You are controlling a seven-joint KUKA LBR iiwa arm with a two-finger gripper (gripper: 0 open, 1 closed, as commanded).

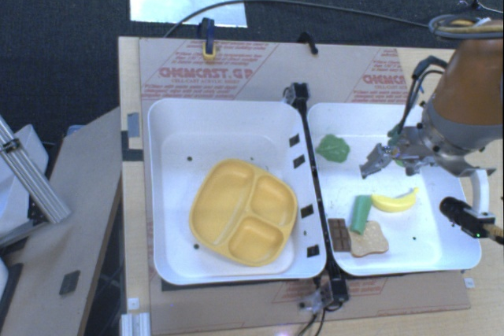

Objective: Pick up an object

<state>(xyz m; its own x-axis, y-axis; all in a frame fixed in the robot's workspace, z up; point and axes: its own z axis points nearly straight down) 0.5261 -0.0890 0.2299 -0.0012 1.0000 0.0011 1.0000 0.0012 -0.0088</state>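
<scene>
In the right bin lay a yellow banana, a green block, a brown chocolate bar, a tan piece, perhaps toast, and a green leafy item.

Two white bins sit on a pale board printed with red lettering. At lower centre lies a yellow tray. To the right are a green leaf-like piece, a green stick, a yellow banana, a brown chocolate bar and tan toast. The arm's band is orange.
</scene>
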